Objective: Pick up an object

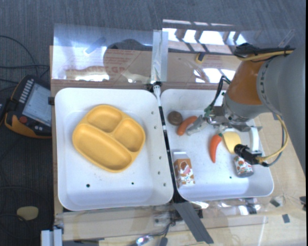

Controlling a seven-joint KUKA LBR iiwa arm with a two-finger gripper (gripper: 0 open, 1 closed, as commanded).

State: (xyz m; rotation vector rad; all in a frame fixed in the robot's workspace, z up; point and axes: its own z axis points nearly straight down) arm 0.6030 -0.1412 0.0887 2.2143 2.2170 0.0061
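Nearest my camera, by the right bin's front-left corner, I see a small packet lying just inside the divider wall. Beyond it I count a brown round thing near the same wall, an orange sausage-like piece beside it, an orange pepper in mid-bin, a yellow piece just right of that, and a small can close to the right wall. My claw sits low over the bin's rear-left part, at the sausage piece's right end; I cannot tell how wide it stands or whether it has anything. I see open white floor along the front wall between packet and can, and a strip between packet and pepper. Rear-wall room is taken by the arm. On my left, the other bin carries a yellow divided tray, with bare floor all round it, widest toward the front.
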